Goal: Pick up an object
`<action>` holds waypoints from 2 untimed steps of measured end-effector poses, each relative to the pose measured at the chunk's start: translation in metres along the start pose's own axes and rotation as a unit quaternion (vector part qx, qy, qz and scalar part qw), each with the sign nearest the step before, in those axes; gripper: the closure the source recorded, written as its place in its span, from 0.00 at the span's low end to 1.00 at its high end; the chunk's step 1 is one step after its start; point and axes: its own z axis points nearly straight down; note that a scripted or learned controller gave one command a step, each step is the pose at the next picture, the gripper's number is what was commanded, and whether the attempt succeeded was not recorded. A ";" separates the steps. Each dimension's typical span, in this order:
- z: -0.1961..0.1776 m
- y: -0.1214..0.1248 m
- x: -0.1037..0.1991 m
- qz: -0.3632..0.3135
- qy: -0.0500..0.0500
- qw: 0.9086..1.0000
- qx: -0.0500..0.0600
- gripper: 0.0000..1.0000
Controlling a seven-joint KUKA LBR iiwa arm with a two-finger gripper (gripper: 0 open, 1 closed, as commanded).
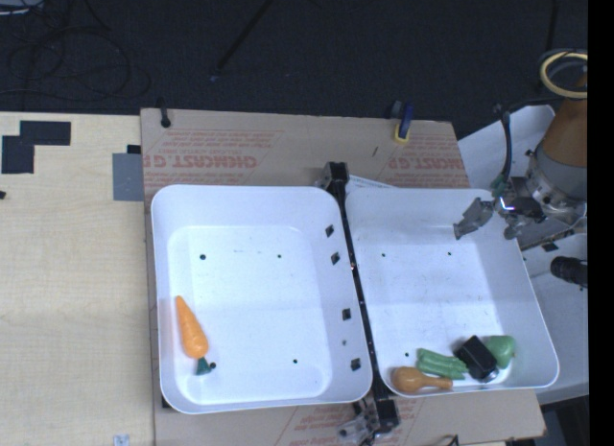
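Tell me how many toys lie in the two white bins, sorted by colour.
Orange: 2, the carrot in the left bin and a pear-shaped piece in the right bin
Green: 2, a pod-like piece and a rounded piece
Black: 1, a block
Total: 5

The arm (566, 137) is cut off by the right edge, so little beyond its wrist is seen. The gripper (489, 216) is too small for its fingers to be judged. The green item (501, 346) is partly covered by the black block (477, 357).
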 end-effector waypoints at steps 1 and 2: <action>0.109 0.037 0.040 -0.002 0.001 1.000 0.002 0.00; -0.029 0.040 0.088 -0.002 0.000 1.000 -0.005 0.00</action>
